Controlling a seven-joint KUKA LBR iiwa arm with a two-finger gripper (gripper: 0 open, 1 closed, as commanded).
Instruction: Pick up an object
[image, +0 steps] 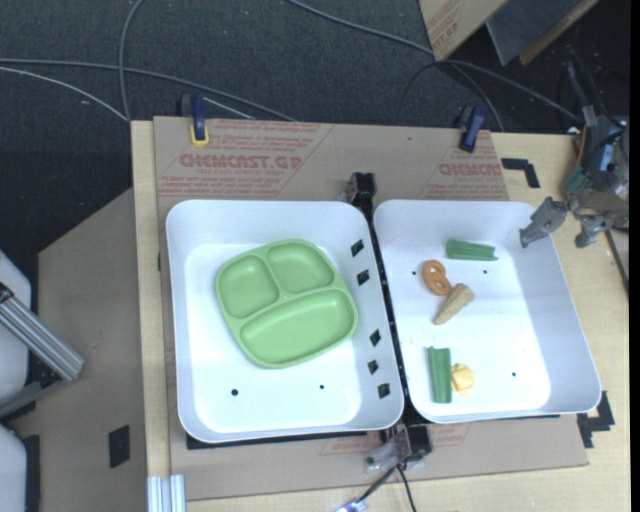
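The right bin (540, 330) holds several small items: a green block (470, 251) at the back, an orange pretzel-shaped ring (434, 277), a tan cone (452, 302), a green stick (439, 374) and a small yellow piece (462, 377) beside it at the front. My gripper (563, 228) hangs over the bin's back right corner, to the right of the green block and apart from it. Its two grey fingers (538, 224) are spread open with nothing between them.
The left bin (200, 380) holds a green divided plate (288, 302). A black divider with clips (372, 300) runs between the bins. Blue clamps (199, 115) hold the board at the back. Cables lie on the dark floor beyond.
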